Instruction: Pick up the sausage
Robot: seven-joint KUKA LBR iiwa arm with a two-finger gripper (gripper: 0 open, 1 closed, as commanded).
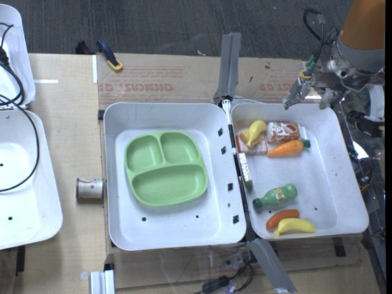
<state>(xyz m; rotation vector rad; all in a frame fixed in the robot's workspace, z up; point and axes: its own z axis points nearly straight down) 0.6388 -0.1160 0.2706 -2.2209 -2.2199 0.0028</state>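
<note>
The sausage point(280, 219) is a short red-orange piece lying near the front edge of the right bin point(331, 182), touching a yellow banana point(296, 227) just in front of it. My gripper point(309, 97) hangs over the bin's back rim, far behind the sausage. Its fingers point(293, 98) are spread apart with nothing between them.
The right bin also holds a green bottle point(276, 196), a carrot point(286, 148), a second banana point(255, 132) and a toast packet point(283, 131). A green divided plate point(165, 168) lies in the left bin point(116, 182). A small can point(89, 188) rests on the bench to the left.
</note>
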